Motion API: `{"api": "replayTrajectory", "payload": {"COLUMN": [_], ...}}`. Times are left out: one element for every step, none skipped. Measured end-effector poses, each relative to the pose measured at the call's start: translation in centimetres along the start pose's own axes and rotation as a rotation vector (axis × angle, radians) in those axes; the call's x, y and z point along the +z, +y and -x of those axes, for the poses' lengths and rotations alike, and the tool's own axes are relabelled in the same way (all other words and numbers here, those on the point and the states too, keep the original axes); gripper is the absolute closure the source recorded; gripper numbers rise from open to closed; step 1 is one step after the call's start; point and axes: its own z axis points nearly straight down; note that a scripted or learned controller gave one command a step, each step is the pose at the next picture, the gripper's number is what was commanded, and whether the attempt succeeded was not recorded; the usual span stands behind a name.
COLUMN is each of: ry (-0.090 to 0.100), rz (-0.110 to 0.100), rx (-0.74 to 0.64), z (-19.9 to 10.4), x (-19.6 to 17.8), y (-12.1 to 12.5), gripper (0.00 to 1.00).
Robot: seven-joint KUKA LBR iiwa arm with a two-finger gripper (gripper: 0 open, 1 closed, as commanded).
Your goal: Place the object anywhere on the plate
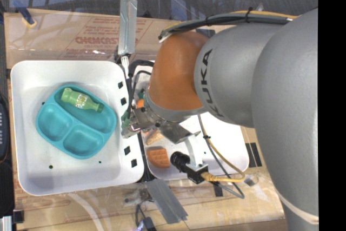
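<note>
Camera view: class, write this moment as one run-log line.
green bottle: lying in teal plate, top compartment | plate: left bin | arm: over right bin | orange item: right bin

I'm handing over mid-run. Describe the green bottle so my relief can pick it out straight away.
Find the left white bin and the teal divided plastic plate inside it. The small green bottle lies on its side in the plate's long upper compartment, cap end pointing toward the right bin. It is the plate's one green item; the orange waffle-like piece sits in the right bin, below the arm.

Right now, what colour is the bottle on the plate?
Green, with a pale label; the bottle lies on the teal plate in the camera view.
</note>
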Motion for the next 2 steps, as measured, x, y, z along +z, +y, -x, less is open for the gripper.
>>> {"api": "replayTrajectory", "payload": {"ry": [0.001,0.001], "rz": [0.001,0.002], "rx": [-0.164,-0.485], "z": [1.3,6.5], "x": [3.0,2.6], "y": [8.8,3.2], "gripper": [1.0,1.0]}}
